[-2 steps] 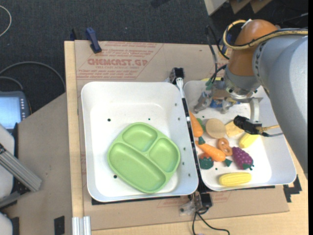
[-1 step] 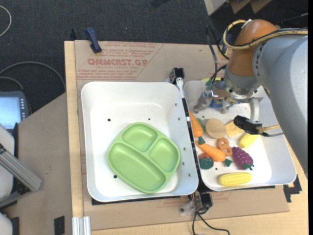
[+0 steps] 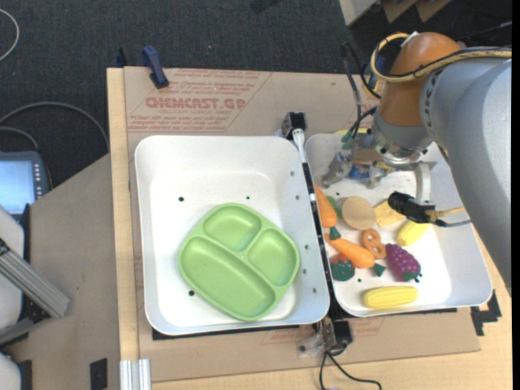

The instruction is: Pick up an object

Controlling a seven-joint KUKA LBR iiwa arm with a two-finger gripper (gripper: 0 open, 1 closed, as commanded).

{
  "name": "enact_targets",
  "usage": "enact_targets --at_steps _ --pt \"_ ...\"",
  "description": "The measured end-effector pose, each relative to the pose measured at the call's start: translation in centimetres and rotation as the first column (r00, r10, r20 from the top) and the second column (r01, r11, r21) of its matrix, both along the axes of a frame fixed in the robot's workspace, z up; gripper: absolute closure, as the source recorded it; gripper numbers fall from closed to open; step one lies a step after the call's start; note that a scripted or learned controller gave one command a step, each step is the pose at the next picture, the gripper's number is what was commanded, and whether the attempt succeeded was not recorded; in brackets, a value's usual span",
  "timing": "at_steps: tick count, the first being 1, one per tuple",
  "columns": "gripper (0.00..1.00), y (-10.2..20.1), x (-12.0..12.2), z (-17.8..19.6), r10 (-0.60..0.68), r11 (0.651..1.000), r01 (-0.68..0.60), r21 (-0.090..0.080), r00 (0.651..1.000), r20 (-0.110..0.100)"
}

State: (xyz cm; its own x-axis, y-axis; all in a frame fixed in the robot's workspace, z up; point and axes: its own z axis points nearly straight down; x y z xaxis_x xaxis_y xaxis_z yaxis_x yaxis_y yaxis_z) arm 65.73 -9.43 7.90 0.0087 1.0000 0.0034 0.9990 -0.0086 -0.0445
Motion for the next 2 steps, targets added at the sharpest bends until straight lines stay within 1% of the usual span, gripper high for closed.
enact_targets --at_steps 2 --pt "0.0 0.0 0.01 0.0 0.0 1.0 0.0 0.0 1.0 0.001"
